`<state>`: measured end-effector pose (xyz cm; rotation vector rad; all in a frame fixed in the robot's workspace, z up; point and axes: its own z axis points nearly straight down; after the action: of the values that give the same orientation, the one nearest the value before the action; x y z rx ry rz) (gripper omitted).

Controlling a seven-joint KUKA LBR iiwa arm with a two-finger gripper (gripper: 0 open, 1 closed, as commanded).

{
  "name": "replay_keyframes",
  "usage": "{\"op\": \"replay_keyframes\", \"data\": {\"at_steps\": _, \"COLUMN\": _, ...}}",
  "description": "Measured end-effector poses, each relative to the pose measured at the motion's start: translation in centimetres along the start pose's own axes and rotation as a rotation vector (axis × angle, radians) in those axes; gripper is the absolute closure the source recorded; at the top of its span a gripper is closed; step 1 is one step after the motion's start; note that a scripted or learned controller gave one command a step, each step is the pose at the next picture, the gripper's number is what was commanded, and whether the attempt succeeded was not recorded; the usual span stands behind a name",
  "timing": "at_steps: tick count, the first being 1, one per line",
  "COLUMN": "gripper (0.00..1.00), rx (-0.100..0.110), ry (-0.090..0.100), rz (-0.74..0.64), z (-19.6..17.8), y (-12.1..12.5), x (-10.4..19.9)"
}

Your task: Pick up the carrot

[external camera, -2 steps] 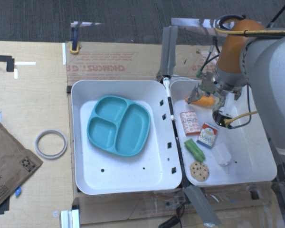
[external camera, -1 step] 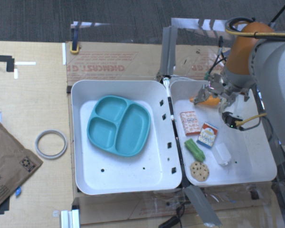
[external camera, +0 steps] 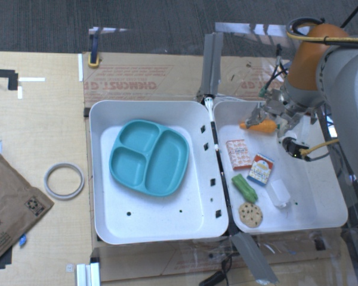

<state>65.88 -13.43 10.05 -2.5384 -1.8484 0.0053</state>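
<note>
1. Two white bins are seen side by side: left bin [external camera: 101, 159], right bin [external camera: 322, 219].
2. The carrot [external camera: 259, 126] is found in the right bin, up toward its 11 o'clock corner, lying roughly crosswise.
3. The gripper [external camera: 273, 113] is spotted right at the carrot, at approx. 1 o'clock of it, touching or nearly so.
4. Jaw state: can't be told, since the tips are lost in wrist clutter and cables.
5. A grip on the carrot isn't confirmed.
6. Below the carrot, toward 6 o'clock, a pink-red packet [external camera: 238, 154] is noted, w/ a small carton [external camera: 260, 169] just beside it at 4 o'clock.
7. Further down, a green veg piece [external camera: 244, 187] and a cookie [external camera: 250, 214] are seen.
8. A teal divided plate [external camera: 149, 157] sits in the left bin's middle.
9. A tape ring [external camera: 64, 180] lies on the bench at 9 o'clock of the left bin.
</note>
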Motion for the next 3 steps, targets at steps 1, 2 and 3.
{"op": "replay_keyframes", "data": {"at_steps": 1, "gripper": 0.0, "rx": 0.002, "ry": 0.0, "rz": 0.034, "z": 1.18, "y": -1.02, "x": 0.65}}
{"op": "replay_keyframes", "data": {"at_steps": 2, "gripper": 1.0, "rx": 0.007, "ry": -0.001, "rz": 0.034, "z": 0.58, "y": -1.03, "x": 0.56}}
{"op": "replay_keyframes", "data": {"at_steps": 3, "gripper": 0.0, "rx": 0.007, "ry": -0.001, "rz": 0.034, "z": 0.58, "y": -1.03, "x": 0.56}}
